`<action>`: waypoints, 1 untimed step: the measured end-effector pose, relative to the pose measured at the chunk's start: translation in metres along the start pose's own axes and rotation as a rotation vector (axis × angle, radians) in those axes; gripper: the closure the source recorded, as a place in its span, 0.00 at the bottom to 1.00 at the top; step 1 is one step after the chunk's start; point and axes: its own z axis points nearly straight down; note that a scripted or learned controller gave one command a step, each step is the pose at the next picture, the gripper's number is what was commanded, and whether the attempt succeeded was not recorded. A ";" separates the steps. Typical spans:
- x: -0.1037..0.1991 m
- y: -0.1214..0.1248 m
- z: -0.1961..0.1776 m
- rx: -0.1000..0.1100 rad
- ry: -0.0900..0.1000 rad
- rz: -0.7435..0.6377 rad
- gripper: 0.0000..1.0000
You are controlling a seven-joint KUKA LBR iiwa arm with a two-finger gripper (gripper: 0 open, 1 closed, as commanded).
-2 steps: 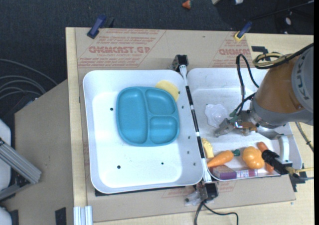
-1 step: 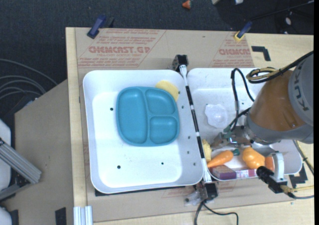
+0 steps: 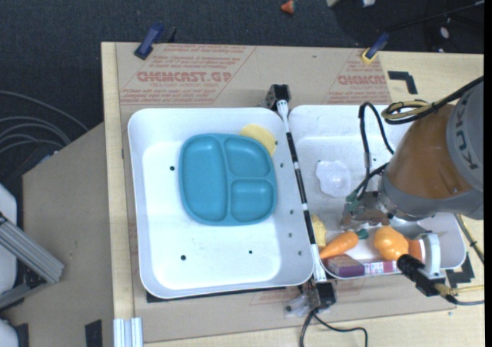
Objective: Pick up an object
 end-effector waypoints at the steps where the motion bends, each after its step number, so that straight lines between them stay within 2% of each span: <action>1: 0.020 0.000 -0.090 0.001 0.002 -0.003 1.00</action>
